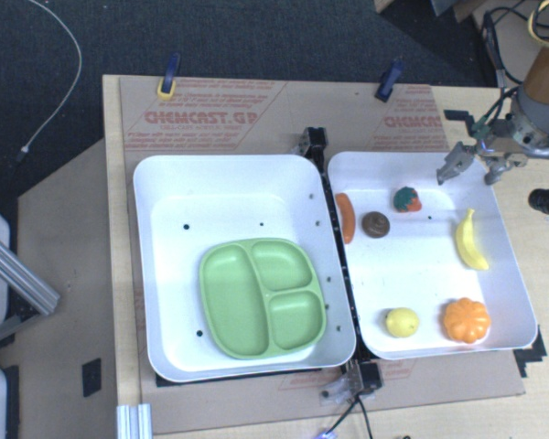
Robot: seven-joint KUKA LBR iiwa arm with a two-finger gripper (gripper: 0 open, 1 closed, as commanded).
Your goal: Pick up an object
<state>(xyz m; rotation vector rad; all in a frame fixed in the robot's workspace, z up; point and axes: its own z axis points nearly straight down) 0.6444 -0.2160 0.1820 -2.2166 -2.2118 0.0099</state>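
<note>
Single fixed cam, mounted high above the counter (pixel 256 108), looking down at a slant. Wide enough to frame both white bins (pixel 165 245) side by side plus surrounding floor.

2 white bins (pixel 156 273), 1 green divided plate (pixel 261 295), 6 toy foods (pixel 465 320), 2 clamps (pixel 168 76)

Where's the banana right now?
In the camera view the banana lies in the right bin, near its right wall, above the small orange pumpkin and to the right of the brown round piece.
</note>
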